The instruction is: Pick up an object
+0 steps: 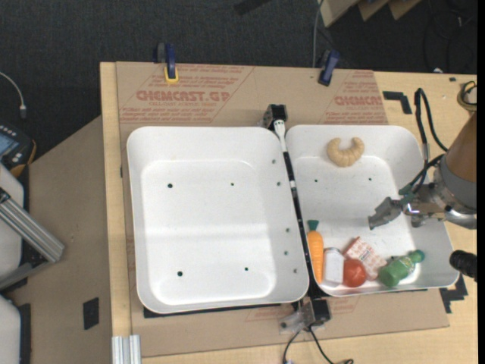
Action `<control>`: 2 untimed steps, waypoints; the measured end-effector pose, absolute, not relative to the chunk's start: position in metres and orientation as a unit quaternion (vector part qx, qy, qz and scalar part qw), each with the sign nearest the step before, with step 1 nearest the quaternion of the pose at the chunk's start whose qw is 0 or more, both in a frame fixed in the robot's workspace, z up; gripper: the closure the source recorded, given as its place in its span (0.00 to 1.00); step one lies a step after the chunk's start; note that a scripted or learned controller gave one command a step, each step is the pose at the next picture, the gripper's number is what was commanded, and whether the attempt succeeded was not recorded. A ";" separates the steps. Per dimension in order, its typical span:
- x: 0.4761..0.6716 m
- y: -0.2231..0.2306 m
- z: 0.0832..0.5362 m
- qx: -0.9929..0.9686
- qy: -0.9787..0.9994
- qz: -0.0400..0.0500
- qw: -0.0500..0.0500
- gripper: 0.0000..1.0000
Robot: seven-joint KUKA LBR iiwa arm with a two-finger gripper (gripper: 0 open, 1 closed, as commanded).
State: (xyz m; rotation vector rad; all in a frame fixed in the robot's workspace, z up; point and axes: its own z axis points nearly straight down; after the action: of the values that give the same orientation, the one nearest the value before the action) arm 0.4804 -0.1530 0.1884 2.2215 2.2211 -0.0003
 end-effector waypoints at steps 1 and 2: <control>0.479 -0.047 0.184 0.703 0.711 0.001 -0.003 0.00; 0.481 -0.101 0.084 0.710 0.704 0.000 0.007 0.00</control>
State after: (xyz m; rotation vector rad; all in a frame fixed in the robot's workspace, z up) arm 0.4813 -0.1006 0.0837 2.2200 2.2037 0.0011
